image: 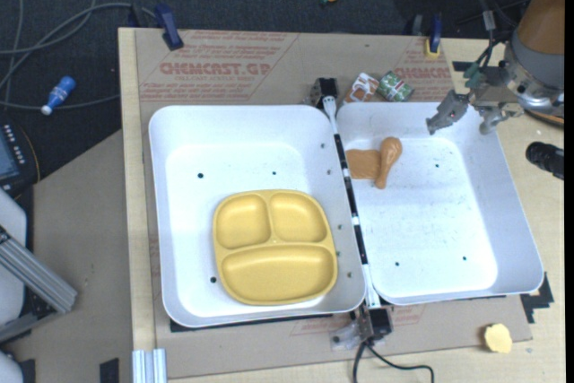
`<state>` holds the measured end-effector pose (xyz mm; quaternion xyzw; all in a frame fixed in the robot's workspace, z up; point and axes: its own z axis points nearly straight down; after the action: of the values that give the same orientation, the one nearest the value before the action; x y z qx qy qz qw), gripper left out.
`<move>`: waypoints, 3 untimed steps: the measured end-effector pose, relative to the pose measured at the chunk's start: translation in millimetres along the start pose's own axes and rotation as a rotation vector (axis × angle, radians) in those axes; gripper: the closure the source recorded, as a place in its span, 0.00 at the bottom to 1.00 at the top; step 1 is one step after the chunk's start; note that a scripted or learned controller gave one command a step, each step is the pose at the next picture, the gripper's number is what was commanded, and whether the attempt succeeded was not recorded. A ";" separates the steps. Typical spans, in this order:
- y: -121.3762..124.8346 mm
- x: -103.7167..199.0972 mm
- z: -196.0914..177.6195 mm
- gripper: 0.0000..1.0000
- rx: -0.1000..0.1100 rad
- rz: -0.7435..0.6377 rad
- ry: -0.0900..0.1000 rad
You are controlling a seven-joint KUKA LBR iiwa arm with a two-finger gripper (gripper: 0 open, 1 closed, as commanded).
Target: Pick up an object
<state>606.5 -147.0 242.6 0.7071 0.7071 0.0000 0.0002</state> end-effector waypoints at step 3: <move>23.7 49.3 146.9 1.00 -0.002 0.000 0.001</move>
<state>630.2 -97.7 95.6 0.7071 0.7071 0.0013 0.0006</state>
